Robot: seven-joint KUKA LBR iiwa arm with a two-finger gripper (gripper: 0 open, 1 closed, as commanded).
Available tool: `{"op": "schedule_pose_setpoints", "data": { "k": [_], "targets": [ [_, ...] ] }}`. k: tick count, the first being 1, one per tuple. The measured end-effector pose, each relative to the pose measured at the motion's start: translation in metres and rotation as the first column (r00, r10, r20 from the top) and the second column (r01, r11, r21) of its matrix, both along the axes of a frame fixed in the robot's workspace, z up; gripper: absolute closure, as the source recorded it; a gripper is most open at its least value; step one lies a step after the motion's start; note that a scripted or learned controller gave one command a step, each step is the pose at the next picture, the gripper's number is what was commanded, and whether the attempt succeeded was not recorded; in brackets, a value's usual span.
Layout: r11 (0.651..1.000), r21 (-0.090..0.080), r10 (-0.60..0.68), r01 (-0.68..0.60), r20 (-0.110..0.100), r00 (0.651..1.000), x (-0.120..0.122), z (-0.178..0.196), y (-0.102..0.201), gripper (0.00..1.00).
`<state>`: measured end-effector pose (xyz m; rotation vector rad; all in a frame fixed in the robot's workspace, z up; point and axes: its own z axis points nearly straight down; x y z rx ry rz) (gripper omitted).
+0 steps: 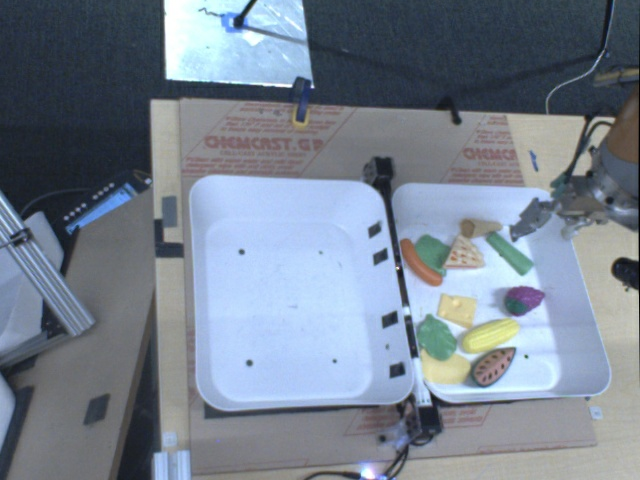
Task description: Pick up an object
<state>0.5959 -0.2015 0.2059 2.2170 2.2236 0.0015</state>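
Observation:
The right bin [575,268] holds several toy foods. Among them are an orange sausage [422,263], a pizza slice [464,254], a green stick [511,256], a purple grape bunch [523,299], a yellow cheese square [458,310], a corn cob [489,334] and a red-brown piece [493,366]. My gripper [552,222] hangs over the bin's far right corner, just right of a tan piece [480,228] and above the green stick. It is open, with nothing between its fingers [527,220].
The left bin [290,288] lies beside the right one, with a black hinge strip [395,278] between them. Cardboard lies under both bins. A foil sheet [238,26] is at the back, and a metal frame [40,278] stands at the left.

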Motion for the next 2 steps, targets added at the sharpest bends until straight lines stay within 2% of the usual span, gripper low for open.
{"op": "schedule_pose_setpoints", "data": {
  "k": [1,2],
  "targets": [
    [1.000,0.000,-0.001,0.001,0.007,1.000,0.000,-0.108,0.051,0.00],
    [1.000,0.000,-0.007,0.007,-0.005,1.000,-0.067,-0.122,0.015,0.00]
  ]
}}
